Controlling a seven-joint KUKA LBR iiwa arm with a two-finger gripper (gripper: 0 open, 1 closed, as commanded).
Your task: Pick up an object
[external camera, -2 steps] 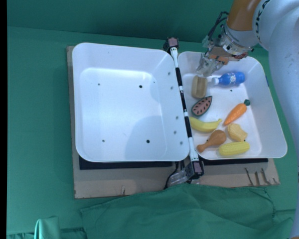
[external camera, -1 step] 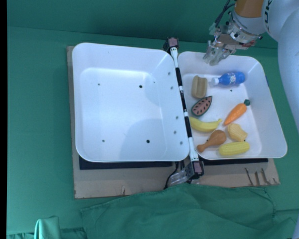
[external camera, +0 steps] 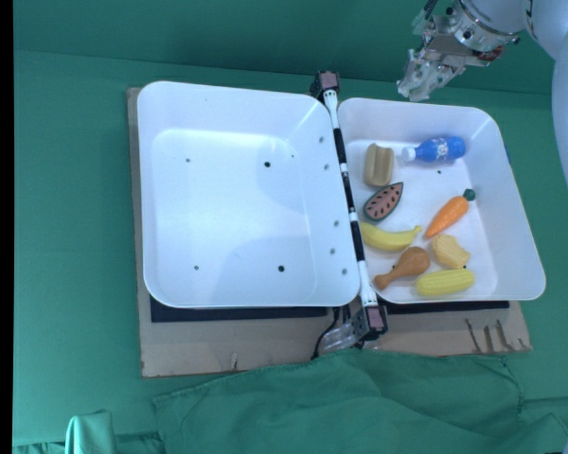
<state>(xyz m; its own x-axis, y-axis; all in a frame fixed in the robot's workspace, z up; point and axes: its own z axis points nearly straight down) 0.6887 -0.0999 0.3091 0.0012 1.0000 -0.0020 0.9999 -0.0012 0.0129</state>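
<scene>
Objects for picking all lie in the right bin; read from left to right, the scene begins with the left bin, a shallow white tray with a few dark holes in its floor. A black-and-white striped bar runs along the seam between the two bins. Just right of it come a tan bread-like piece, a watermelon slice and a banana. Further right lie a drumstick, a corn cob touching a yellow block, a carrot, and a blue bottle on its side near the far wall.

The gripper hangs above the far rim of the right bin, clear of every item, nothing between its fingers; whether the jaws stand wide or narrow cannot be told from this angle.

Judgement of the step in hand — approach and descent, with no grasp yet made. The bottle is the nearest candidate and lies apart from its neighbours, so a descent centred over its body, jaws set across its narrow width, would likely serve best. Items along the near side crowd together — the corn and block especially — and a closing there risks nudging a neighbour or clipping the bin wall.
</scene>
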